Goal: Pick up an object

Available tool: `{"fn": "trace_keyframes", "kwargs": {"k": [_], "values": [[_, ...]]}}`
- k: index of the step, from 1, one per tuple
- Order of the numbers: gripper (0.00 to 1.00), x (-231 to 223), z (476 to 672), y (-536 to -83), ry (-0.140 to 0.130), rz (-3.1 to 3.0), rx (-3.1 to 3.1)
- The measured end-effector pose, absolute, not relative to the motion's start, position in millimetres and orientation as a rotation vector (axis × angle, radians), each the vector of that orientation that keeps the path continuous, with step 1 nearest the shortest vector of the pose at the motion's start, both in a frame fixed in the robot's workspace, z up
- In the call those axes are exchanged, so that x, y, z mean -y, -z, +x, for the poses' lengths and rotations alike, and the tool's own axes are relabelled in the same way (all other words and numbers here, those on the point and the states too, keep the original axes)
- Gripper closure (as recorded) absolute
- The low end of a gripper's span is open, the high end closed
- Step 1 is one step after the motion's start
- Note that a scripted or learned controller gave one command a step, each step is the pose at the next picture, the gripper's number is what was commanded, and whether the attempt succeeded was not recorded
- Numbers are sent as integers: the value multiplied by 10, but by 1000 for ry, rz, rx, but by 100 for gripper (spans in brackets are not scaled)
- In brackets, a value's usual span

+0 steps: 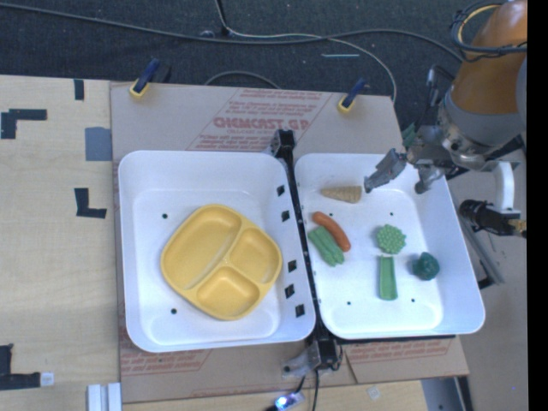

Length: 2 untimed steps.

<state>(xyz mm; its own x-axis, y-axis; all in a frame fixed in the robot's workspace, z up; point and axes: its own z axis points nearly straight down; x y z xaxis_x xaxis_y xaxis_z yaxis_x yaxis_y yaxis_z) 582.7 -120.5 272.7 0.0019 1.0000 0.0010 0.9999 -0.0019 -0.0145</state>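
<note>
The right bin (454, 315) holds several toy foods: a tan bread piece (342, 194), an orange hot dog (331, 229), a green pea pod (326, 247), a light green broccoli (391, 239), a green stick (387, 277) and a dark green round piece (425, 267). My gripper (401, 175) hangs over the bin's far right part, just right of the bread piece. Its two fingers stand apart, open, with nothing between them.
The left bin (141, 315) bears a yellow divided plate (222, 260). A black divider (295, 229) runs between the bins. Two yellow-blue clamps (144, 80) (351, 98) hold the cardboard at the back. Cables cross the dark floor behind.
</note>
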Motion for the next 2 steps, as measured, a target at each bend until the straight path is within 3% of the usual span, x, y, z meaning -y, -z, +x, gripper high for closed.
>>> {"fn": "trace_keyframes", "kwargs": {"k": [1, 2], "values": [[0, 1200, 5845, -2802, -2, -2219, 2222], [0, 1164, 5884, -2170, -8, -2217, 2219]]}}
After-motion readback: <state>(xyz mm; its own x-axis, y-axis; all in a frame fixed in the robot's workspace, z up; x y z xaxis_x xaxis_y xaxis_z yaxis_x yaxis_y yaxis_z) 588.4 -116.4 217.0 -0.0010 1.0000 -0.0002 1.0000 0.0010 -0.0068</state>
